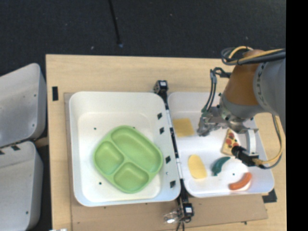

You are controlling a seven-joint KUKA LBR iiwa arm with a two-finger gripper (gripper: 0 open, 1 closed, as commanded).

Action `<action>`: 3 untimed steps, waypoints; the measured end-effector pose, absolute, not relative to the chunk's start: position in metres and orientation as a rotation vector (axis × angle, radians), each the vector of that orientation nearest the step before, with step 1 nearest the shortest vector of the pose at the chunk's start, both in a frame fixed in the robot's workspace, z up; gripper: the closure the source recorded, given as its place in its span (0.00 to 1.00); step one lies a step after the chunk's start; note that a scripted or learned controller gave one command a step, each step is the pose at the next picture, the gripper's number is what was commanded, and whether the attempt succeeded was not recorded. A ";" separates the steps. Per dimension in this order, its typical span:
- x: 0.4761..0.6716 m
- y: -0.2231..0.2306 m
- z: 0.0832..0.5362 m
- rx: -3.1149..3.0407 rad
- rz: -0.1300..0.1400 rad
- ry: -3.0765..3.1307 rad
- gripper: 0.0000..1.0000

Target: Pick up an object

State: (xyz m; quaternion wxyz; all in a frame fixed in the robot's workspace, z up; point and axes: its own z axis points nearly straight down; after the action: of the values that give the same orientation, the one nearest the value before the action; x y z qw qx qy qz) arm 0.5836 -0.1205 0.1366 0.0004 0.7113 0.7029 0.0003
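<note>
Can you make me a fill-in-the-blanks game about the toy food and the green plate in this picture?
1. The divided plate in the left bin is colored ____.
2. That plate has ____ compartments.
3. The arm's gripper is over the ____ bin.
4. The hot dog lies near the right bin's ____ corner.

Missing words: green; three; right; bottom-right

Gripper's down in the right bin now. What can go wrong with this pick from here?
1. The gripper sits beside the flat tan square, near the bin divider. A thing that flat may slip out of a pinch.
2. The patterned card lies right under the wrist, so the arm could knock it while moving.
3. The yellow oval, teal piece and orange sausage lie close together, so a low sweep might scatter them.
</note>
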 end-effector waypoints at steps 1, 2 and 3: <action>0.584 -0.129 0.183 2.222 0.004 2.214 1.00; 0.585 -0.133 0.227 2.218 0.004 2.218 1.00; 0.586 -0.134 0.281 2.214 0.006 2.220 1.00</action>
State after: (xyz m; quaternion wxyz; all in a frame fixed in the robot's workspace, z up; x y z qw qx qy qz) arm 0.5863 -0.1345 0.2813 0.0032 0.7063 0.7079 0.0018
